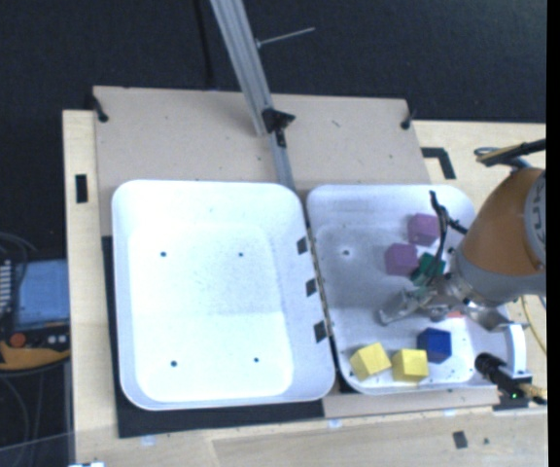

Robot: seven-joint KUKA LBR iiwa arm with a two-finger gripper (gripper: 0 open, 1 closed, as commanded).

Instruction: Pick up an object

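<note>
The right bin [358,212] holds two purple blocks [422,228] [402,258] near its back right, two yellow blocks [369,361] [411,363] at its front, and a blue block [436,344] beside them. My gripper [400,309] reaches in from the right, low over the bin floor, between the purple blocks and the blue block. Its grey fingers [393,312] point left and I see nothing held between them. A small green part [424,271] shows on the wrist just above.
The left bin [207,290] lies beside the right one. A slanted metal bar [246,61] rises at the back. The arm's orange band [499,227] overhangs the right bin's right rim. A blue device [42,295] and cables sit at the far left.
</note>
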